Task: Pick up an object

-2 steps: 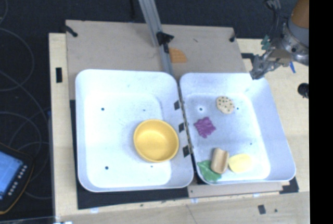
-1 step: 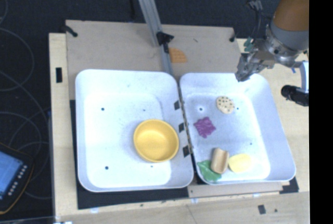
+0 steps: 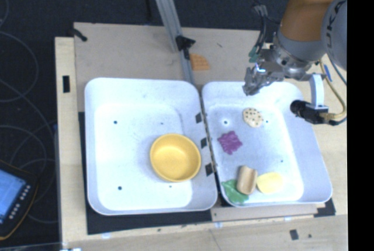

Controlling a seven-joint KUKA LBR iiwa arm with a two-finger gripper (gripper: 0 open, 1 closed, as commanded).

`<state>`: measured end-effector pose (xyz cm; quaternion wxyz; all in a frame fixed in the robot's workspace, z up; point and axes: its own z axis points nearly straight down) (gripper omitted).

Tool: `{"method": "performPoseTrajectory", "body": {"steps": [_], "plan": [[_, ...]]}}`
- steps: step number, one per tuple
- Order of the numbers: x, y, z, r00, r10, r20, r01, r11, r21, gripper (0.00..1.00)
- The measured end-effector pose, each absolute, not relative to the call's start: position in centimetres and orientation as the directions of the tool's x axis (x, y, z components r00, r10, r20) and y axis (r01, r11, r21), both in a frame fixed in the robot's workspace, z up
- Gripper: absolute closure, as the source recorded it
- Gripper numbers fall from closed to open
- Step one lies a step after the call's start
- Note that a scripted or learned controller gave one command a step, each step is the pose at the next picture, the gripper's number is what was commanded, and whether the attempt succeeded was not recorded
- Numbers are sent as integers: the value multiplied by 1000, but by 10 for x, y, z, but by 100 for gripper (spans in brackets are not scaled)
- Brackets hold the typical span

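Counter (image 3: 134,51) — pale board carrying two shallow white bins side by side, set edge to edge so the arm can reach either from one stance.

Arm (image 3: 310,4) comes in from the right, grey with an orange band above the wrist, leaning over the far edge of the right bin (image 3: 304,150).

Left bin (image 3: 111,104) holds one thing: a yellow bowl (image 3: 174,157), upright, mouth up, towards the near right part of its floor. Well apart from the arm, so not a likely target from this pose.

Right bin holds the small items, scattered loosely, probably to give the pincer room around each. Near edge: a tan cylinder (image 3: 246,179) lying against a green piece (image 3: 234,191) at the corner, with a yellow lump (image 3: 269,183) just beside it — this cluster is crowded, awkward to enter. Middle: a purple knobbly piece (image 3: 229,142), alone. Far part: a round speckled cookie-like piece (image 3: 252,117), lying flat, alone.

Pincer (image 3: 252,85) hangs at the bin's far rim, pointing down, above and just beyond the cookie. Nothing between its fingers; whether it stands wide or narrow I cannot tell — the tips are dark and small.

Judgement: nothing picked yet. The cookie is the nearest candidate; it lies flat and thin, so a grip could slip off its edges.
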<state>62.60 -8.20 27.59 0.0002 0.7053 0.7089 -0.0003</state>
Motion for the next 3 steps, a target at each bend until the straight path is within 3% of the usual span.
{"method": "performPoseTrajectory", "body": {"steps": [3], "plan": [[653, 89, 249, -6, 1000, 0, 1000, 6, 0, 100]]}}
